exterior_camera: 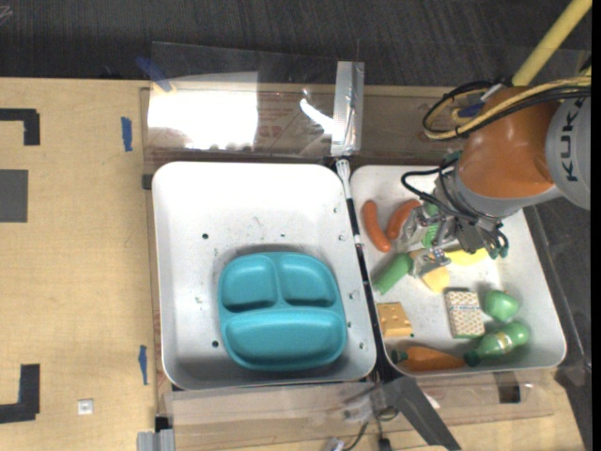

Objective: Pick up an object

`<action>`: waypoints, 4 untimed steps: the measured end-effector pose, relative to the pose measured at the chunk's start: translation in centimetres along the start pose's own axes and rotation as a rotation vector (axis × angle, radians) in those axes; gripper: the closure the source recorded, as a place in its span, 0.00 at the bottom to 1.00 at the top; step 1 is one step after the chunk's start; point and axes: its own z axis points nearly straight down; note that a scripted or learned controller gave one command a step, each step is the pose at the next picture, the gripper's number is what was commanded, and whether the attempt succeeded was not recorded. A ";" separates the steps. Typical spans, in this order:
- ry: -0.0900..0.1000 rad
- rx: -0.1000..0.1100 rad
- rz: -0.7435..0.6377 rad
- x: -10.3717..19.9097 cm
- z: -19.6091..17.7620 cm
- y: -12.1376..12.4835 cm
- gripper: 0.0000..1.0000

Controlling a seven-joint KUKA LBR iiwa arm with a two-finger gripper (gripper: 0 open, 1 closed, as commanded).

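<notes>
**Gripper low over the crowded right bin**

A yellow wedge (436,277), like a slice of cheese, lies in the right bin (543,280) directly beneath the gripper (438,242); whether the gripper is released or clenched I cannot tell, as wrist and cables hide it. Just left of the wedge sits a green pepper (392,272), and past that an orange sausage (376,225) close to the bin's left wall. Near-side of the wedge lie a waffle-patterned cracker (464,312), a square biscuit (395,320), two green pieces (500,322) and a carrot (434,355) along the front rim. Little open floor remains, chiefly toward the right wall. The left bin (188,205) holds a teal divided tray (280,309) with wide bare floor behind it.
</notes>
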 end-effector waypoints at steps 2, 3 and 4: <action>0.018 -0.007 -0.036 1.5 -13.2 8.4 1.00; 0.017 -0.010 -0.260 -1.2 -14.9 10.2 1.00; 0.008 -0.009 -0.258 -1.5 -16.1 10.2 1.00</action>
